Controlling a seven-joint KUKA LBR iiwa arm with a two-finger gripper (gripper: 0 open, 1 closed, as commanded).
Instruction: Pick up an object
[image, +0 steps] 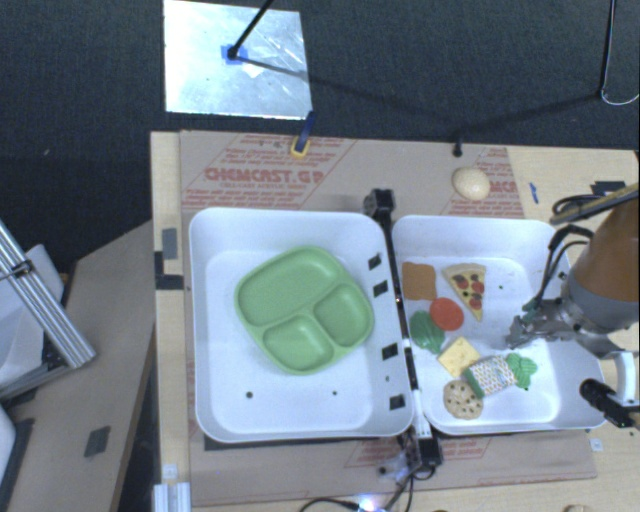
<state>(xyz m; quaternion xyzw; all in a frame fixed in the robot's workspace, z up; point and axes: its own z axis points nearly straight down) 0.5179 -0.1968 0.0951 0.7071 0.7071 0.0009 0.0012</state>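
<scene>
Camera view: we see the gripper (522, 333) low over the right bin (540, 412), at about three o'clock from the bin's middle; we cannot tell how it stands. Just at its five o'clock lies a green-and-white toy (503, 374), apart from it. A pizza slice (467, 287) sits at eleven o'clock of the gripper, a cookie (462, 398) at seven. The left bin (230, 400) bears a green divided plate (303, 309).

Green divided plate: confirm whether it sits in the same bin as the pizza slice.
No. The green divided plate lies in the left bin, the pizza slice in the right bin.
</scene>
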